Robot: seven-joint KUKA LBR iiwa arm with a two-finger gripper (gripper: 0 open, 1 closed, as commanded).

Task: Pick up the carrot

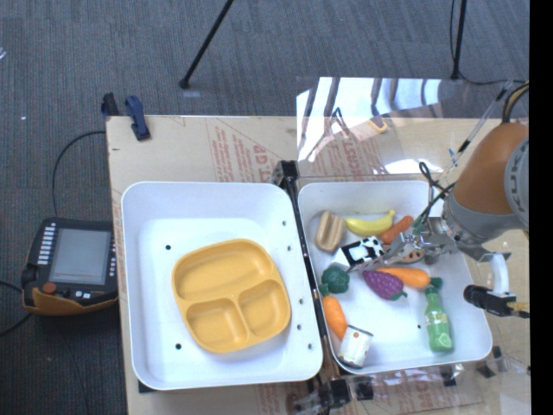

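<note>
- Gripper (404, 251) low over the right bin (479, 335); finger spread unreadable, grasp cannot be told.
- Carrot (411, 277) lies just below the fingers, touching the eggplant (384, 284).
- Second carrot (334, 316) well left of the fingers.

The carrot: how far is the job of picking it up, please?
Done: the gripper is low inside the right white bin, among the toys. In hand: nothing shows between its fingers. An orange carrot with a green top lies on the bin floor just below the gripper, beside a purple eggplant. A second orange carrot lies by the bin's left wall. Left: closing on a carrot and lifting it.
</note>
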